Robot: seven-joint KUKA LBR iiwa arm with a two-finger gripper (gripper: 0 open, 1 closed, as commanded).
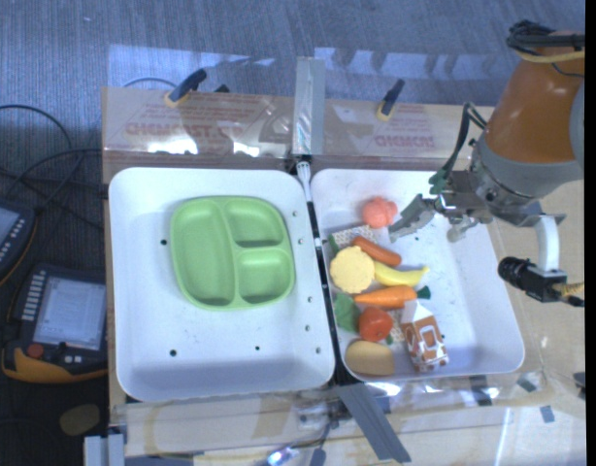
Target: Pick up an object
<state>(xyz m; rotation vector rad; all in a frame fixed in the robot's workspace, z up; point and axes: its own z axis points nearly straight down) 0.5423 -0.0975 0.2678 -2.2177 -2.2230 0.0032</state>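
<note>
so the bench (123, 178) has two shallow white bins sitting side by side on it, touching along the middle. left bin (133, 289) has a green divided plate (233, 251) in it, three compartments. right bin (492, 289) holds a pile of toy food bunched toward its left side: a pink ball (379, 211), two carrots (377, 252), a round yellow thing (352, 270), a banana (403, 275), a tomato (375, 324), a little carton (424, 343) and a tan potato-looking piece (370, 358). behind the bins there's a clear plastic sheet (230, 124) with two clips on it
</note>
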